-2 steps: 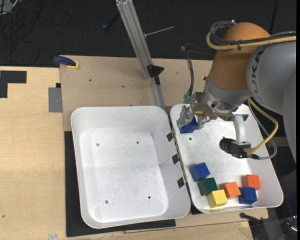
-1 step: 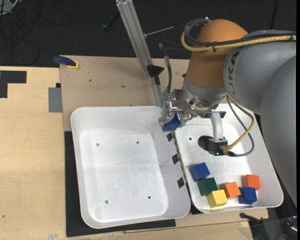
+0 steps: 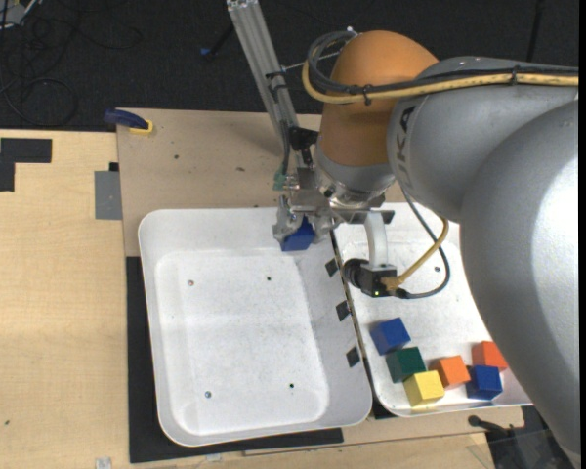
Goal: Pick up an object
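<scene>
**Arm extended from the right, gripper lowered at the far edge of the left bin**

The grey arm (image 3: 498,154) is seen reaching in from the right, its bulk filling the right side of the view. The orange band (image 3: 371,96) is positioned above the wrist, with cables looped around it. The wrist is pointed downward. The gripper (image 3: 295,225) is held low at the far right corner of the left bin (image 3: 176,360), and a blue block (image 3: 296,237) is seen gripped between its fingers.
</scene>
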Action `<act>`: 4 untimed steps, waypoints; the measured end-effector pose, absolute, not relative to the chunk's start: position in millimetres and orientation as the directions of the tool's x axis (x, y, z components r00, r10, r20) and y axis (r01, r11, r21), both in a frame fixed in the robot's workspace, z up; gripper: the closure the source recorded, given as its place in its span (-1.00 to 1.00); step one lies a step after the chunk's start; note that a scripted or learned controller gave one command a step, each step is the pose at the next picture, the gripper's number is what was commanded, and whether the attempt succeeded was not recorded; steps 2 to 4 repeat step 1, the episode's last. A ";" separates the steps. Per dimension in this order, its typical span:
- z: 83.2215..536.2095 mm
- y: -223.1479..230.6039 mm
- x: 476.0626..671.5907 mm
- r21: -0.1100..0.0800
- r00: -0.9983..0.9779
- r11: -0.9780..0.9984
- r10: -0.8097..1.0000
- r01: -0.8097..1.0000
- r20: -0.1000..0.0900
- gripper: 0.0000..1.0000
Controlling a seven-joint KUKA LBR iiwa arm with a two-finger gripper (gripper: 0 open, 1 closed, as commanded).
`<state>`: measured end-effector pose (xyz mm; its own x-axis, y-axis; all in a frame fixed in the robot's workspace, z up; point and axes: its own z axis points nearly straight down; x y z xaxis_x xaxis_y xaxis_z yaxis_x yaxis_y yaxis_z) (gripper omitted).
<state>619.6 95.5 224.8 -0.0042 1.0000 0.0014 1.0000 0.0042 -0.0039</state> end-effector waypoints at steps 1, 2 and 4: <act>225.5 94.5 619.2 -0.004 -0.006 0.006 1.000 1.000 -0.001 -1.00; 225.5 94.5 619.2 -0.004 -0.006 0.006 1.000 1.000 -0.001 -1.00; 225.5 94.5 619.2 -0.004 -0.006 0.006 1.000 1.000 -0.001 -1.00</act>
